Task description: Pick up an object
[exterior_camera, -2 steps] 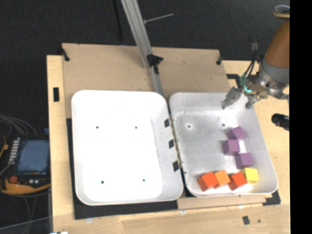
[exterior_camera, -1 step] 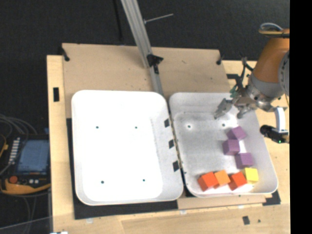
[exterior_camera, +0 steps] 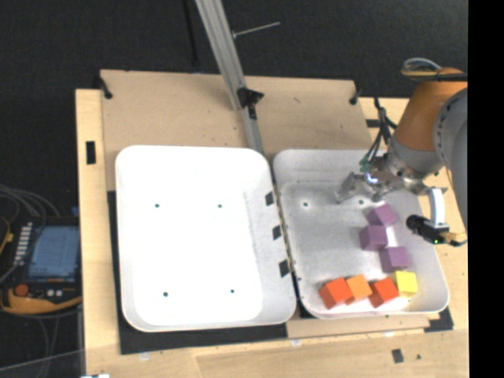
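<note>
Right of frame centre, two-finger gripper (exterior_camera: 352,186) hovers, fingers apart, holding nothing, just above-left of small purple cube (exterior_camera: 384,215) in right white bin (exterior_camera: 315,235); likely light, rigid, grab flat opposite faces.

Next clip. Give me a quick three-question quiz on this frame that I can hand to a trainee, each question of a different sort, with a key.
1. True or false: all the blocks lie in the right bin.
2. Multiple choice: the yellow block sits next to which block? A. a white one B. a red one C. a black one
3. Fill in: the gripper is above the right bin's ____ half (near or far, from the camera).

Key
1. True. The purple blocks, the orange blocks, the red block and the yellow block are all in it.
2. B.
3. Far. It is up beyond the purple blocks.
</note>
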`<state>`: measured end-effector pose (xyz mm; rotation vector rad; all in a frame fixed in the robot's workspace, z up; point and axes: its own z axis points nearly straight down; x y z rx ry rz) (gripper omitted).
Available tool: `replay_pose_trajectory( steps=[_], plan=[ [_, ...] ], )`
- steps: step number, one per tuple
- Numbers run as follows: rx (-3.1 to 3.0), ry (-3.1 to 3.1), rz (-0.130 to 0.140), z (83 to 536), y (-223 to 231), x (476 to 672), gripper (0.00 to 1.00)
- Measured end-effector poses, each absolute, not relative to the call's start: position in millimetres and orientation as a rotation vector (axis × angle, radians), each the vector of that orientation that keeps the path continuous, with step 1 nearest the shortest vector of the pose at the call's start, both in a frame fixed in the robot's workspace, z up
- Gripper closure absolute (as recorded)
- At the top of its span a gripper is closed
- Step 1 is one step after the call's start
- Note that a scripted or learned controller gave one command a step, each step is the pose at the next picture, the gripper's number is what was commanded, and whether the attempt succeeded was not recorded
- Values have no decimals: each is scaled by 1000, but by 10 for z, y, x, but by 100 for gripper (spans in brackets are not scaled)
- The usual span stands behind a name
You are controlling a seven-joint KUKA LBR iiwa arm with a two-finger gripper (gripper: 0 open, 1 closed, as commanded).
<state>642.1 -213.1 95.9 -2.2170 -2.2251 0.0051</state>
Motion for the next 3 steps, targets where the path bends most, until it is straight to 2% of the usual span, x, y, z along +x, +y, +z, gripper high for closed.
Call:
replay_pose_trajectory(
  steps=[1, 3],
  plan=[
    [-2222, -2234, 0, 1113, -2149, 6442, 100],
    [-2222, -2232, -7, 2322, -2076, 6609, 100]
  ],
)
